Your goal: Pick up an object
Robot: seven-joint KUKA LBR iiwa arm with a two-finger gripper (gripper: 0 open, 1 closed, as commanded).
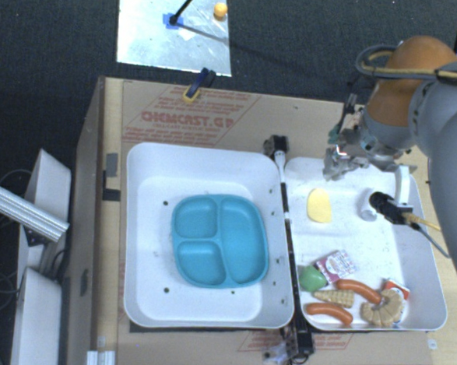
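Scanning from the left: the left bin (143,234) holds a blue divided plate (218,239), sitting square in the middle, no part of this pick as far as I can judge. Across the divider, the right bin (422,254) is where the action is. Near its upper middle lies a yellow piece (319,205), pale, rounded, lying flat and well apart from everything else, the cleanest target on the bench. It looks like a light plastic or foam toy food: little weight, probably smooth and a touch slippery, so a pinch across its narrow width, fingers straddling the middle, seems the safest hold.

Lower down, a cluster: a green piece (311,279), a red-and-white packet (336,264), two sausages (344,299) and a pale pretzel-like shape (382,308), all crowded together, some touching. Those would be awkward to grip; the packet looks thin and floppy, and the sausages may roll.

Further right and up, the gripper (336,168) hangs over the bin's top edge, just above and right of the yellow piece, nothing visibly between its fingers; whether they're apart or together, I cannot tell.
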